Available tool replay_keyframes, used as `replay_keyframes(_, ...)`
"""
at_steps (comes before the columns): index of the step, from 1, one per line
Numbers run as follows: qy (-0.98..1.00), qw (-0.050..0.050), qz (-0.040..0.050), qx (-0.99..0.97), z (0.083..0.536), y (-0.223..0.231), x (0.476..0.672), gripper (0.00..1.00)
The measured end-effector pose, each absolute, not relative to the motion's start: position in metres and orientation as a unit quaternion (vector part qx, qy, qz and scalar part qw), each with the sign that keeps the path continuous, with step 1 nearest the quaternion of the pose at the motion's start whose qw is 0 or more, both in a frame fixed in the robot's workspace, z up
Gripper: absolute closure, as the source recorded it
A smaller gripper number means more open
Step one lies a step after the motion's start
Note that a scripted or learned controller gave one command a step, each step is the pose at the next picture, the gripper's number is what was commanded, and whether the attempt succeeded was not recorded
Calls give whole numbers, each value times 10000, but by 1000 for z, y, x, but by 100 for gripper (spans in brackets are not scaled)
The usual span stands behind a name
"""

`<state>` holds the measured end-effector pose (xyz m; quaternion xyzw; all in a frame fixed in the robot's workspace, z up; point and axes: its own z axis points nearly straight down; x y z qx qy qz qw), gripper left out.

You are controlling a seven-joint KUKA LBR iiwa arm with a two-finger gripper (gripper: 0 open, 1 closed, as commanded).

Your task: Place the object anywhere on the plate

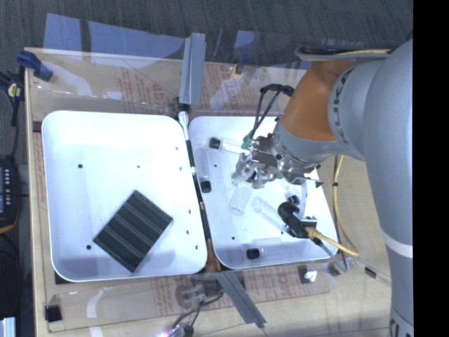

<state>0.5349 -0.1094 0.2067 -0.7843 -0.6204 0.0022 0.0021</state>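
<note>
The plate (133,230) is a dark ribbed rectangle lying at a slant in the front part of the left bin (63,139). Several clear tubes with black caps lie in the right bin (217,244): one near the back left (223,144), one in the middle (240,201), one to its right (268,209), and one along the front wall (261,253). My gripper (251,170) hangs over the middle of the right bin, just above and behind the middle tube. The view does not reveal anything held in it.
A small black cap (205,185) lies by the right bin's left wall. A metal bar (191,69) rises behind the divide between the bins. Cables (335,209) trail along the right bin's right side. The grey arm covers the bench's right part.
</note>
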Motion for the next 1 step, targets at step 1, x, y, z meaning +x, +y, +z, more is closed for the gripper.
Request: replay_keyframes(1,-6439,23,14,-7651,212,-36,599,100)
